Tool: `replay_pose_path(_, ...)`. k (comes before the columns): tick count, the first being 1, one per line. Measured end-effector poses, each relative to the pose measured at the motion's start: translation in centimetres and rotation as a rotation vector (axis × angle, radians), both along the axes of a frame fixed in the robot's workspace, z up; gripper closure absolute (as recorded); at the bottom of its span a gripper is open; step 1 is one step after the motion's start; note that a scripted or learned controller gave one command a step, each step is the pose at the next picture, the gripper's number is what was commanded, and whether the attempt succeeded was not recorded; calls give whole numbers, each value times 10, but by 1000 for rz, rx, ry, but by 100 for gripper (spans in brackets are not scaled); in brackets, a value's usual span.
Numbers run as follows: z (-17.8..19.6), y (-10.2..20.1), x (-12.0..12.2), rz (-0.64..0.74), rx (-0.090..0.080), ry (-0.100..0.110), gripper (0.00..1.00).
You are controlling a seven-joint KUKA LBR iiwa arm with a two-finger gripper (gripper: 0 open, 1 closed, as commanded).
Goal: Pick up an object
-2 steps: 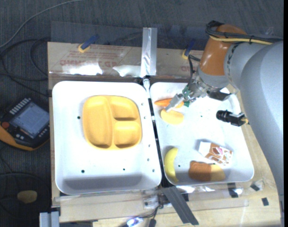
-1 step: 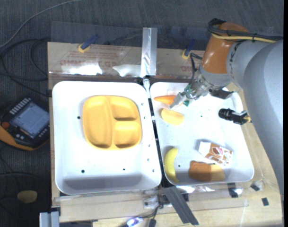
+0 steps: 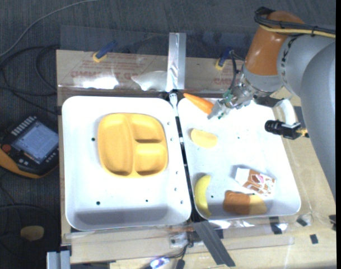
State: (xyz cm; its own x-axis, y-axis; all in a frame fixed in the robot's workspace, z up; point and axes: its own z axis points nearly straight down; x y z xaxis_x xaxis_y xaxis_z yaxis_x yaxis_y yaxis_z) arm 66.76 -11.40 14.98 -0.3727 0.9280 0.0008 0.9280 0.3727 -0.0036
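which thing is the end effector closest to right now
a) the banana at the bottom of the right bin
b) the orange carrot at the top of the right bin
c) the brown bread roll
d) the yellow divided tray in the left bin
b: the end effector sits at the top of the right bin, right beside the orange carrot, far from the banana near the bottom edge.

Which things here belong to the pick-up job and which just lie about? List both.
Job: gripper, orange carrot, pale yellow piece, banana, brown bread, printed packet, right bin.
Lying about: yellow tray, handheld controller.
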Motion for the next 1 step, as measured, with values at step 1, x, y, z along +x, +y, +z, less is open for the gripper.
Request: replay_pose_path(1, 28, 54, -10, -85, -12, 23, 100)
